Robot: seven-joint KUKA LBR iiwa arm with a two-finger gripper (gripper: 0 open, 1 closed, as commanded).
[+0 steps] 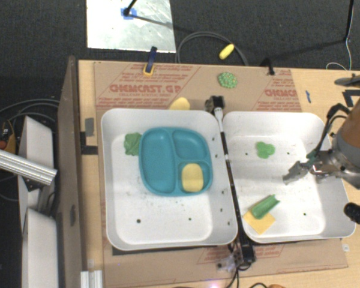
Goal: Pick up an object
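Observation:
The right bin (300, 128) holds a small green leafy piece (264, 150) near its middle. At its front lie a green pickle-like piece (265, 206) and a yellow cheese-like wedge (261, 221), touching each other. My gripper (293, 174) reaches in from the right, low over the bin floor, to the right of and below the leafy piece and above the pickle. Nothing sits between its fingers. In the left bin (117, 221) a blue divided plate (174, 159) carries a yellow piece (192, 177), and a green piece (132, 143) lies by the plate's left edge.
Behind the bins on the cardboard lie a yellow piece (180, 104), a green round piece (227, 80) and a yellow object (227, 51). A black divider (225, 155) runs between the bins. Cables hang at the right.

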